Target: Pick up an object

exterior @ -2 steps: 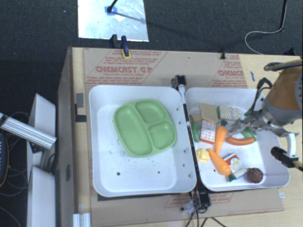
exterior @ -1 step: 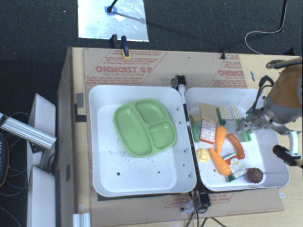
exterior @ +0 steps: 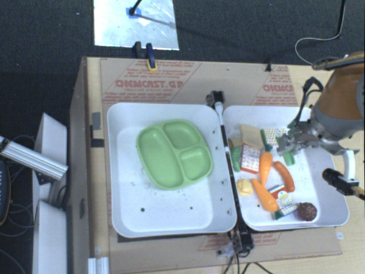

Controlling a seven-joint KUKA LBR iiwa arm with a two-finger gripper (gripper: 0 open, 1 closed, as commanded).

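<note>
A: Where are the objects to be picked located?

B: They are gathered in the right bin (exterior: 336, 210). Two orange toy carrots (exterior: 266, 165) are laid near the middle, with a third, redder one (exterior: 284, 176) just beside them. A small yellow piece (exterior: 244, 187) is seen at the left of the carrots, and a dark brown round item (exterior: 307, 211) is placed near the bin's front right corner. A red-and-white printed packet (exterior: 250, 157) lies toward the divider, with a tan block (exterior: 250, 135) behind it and a small dotted box (exterior: 274, 135) to the block's right. A small printed packet (exterior: 286, 205) rests between the carrots and the brown item.

A: And the gripper?

B: The gripper (exterior: 288, 148) is positioned low over the back part of the right bin, close to a small green piece (exterior: 289, 158) and the dotted box. Whether its fingers are spread or closed cannot be told from this angle, and nothing can be confirmed as held.

A: What is seen beyond that?

B: The grey arm with its orange band (exterior: 342, 93) is extended in from the right. A green divided plate (exterior: 174, 153) is set in the left bin (exterior: 128, 210). Both bins are supported on a cardboard-covered bench (exterior: 171, 81).
</note>
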